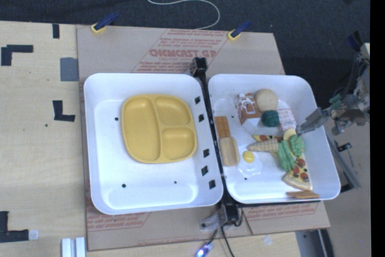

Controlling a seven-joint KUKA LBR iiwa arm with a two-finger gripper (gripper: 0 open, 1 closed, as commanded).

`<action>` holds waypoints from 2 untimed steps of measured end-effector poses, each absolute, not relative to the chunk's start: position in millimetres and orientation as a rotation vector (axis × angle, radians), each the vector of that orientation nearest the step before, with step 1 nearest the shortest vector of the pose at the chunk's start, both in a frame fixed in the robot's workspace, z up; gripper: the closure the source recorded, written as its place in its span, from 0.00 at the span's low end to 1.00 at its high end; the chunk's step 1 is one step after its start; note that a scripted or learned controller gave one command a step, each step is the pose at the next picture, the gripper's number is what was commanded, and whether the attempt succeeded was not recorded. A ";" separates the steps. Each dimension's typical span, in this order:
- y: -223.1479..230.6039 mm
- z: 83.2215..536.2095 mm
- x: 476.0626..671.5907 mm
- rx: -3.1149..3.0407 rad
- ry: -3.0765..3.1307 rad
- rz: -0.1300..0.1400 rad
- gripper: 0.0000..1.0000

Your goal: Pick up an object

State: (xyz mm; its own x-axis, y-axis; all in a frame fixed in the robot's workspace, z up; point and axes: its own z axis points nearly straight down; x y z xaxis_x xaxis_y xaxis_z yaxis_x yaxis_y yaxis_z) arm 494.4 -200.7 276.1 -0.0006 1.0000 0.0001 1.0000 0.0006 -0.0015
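Arm reaching in low from the right edge, hand (304,125) angled leftward, finger state unclear

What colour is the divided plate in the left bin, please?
Yellow; the divided plastic plate shows plainly in the camera view.

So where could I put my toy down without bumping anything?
The left bin has bare white floor around the yellow plate, widest along its front edge. The right bin is crowded with toy food; only its front-left corner, near the yellow piece, is bare.
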 end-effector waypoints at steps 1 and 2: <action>-200.3 132.7 590.7 -2.210 -2.216 0.009 0.00; -223.6 82.8 538.7 -2.222 -2.218 0.004 0.00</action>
